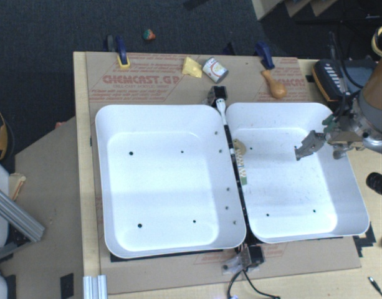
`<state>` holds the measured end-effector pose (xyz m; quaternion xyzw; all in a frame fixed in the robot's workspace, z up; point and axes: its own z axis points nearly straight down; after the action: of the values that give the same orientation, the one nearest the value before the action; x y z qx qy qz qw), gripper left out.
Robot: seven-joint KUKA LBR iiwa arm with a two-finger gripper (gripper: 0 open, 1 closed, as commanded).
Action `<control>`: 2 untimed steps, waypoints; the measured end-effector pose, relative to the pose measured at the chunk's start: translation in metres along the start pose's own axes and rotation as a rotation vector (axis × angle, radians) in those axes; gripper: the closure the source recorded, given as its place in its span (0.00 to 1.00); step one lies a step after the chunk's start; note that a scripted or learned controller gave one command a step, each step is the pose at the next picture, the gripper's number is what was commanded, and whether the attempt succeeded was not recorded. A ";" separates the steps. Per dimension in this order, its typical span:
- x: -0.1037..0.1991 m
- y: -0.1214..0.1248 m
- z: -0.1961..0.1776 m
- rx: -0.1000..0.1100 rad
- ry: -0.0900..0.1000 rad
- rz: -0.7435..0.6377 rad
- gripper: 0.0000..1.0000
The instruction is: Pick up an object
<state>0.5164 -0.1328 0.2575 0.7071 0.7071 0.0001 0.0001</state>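
Observation:
My gripper [321, 151] hangs over the right part of the right bin [315, 226], reaching in from the right edge. Its two grey fingers [306, 146] stand apart, open, with nothing between them. A small tan object [238, 146] lies against the right bin's left wall. Just below it a pale speckled strip [242, 168] runs along the same wall. Both lie well to the left of the gripper.
The left bin [116, 136] stands beside the right one. On the board behind the bins lie a yellow piece [192, 67], a small white and grey can [214, 70] and a wooden pear-shaped object [275, 85]. Blue clamps [121, 50] hold the board's far edge.

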 end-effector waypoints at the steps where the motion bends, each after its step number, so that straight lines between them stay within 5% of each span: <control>1: 0.010 -0.009 -0.156 -0.021 -0.004 -0.003 0.00; 2: -0.023 -0.008 -0.287 -0.019 -0.007 0.003 0.00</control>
<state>0.5079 -0.1561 0.5441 0.7080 0.7061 0.0044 0.0096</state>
